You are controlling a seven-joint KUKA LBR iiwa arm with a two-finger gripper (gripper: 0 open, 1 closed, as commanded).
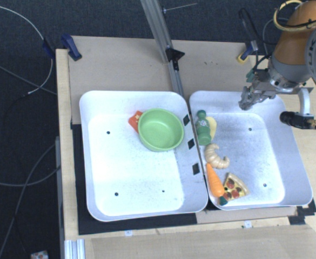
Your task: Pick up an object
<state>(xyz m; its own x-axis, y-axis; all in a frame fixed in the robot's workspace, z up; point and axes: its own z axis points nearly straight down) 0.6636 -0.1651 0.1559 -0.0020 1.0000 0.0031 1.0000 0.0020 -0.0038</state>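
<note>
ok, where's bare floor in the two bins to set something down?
Left bin: open floor below and left of the green bowl. Right bin: open middle and right, below the gripper. Crowded along its left wall: green bottle, croissant, carrot, pizza slice.

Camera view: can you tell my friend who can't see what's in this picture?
A grey and orange robot arm hangs its gripper over the back edge of the right white bin, holding nothing. Along that bin's left side lie a green bottle, a croissant, a carrot and a pizza slice. The left bin holds a green bowl.
</note>
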